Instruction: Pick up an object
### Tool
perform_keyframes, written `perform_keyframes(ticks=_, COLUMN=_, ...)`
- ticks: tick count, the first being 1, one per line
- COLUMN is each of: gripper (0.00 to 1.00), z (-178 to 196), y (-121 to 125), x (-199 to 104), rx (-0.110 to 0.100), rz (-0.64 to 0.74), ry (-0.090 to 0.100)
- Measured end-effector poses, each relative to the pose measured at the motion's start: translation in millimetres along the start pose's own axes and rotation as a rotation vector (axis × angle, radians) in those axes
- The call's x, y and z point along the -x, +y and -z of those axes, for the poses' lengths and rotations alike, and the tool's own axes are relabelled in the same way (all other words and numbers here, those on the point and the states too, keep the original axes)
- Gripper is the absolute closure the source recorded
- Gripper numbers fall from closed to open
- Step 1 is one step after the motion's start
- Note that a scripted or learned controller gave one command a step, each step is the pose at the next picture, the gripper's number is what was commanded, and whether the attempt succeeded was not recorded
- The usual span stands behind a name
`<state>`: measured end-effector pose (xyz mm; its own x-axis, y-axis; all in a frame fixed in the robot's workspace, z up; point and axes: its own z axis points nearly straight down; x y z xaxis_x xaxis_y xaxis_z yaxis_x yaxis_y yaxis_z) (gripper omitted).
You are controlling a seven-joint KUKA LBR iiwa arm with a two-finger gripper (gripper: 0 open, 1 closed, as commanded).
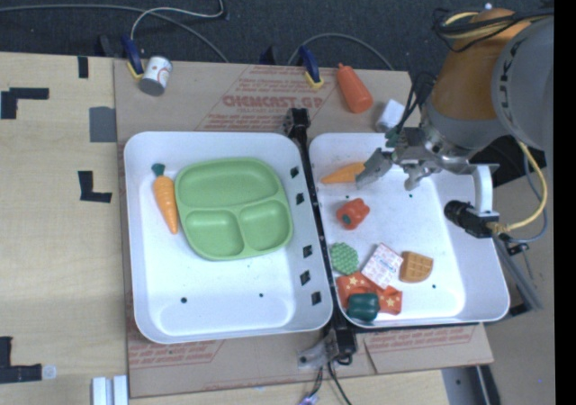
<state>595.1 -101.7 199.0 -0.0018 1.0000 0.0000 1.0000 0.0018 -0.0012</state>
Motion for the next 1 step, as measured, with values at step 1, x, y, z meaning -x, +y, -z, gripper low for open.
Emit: perform_keyframes(ticks=1, gripper=0.0, z=-68.8, y=-3.9, x=-3.8, rx=-0.003, rz=0.0, ry=0.0)
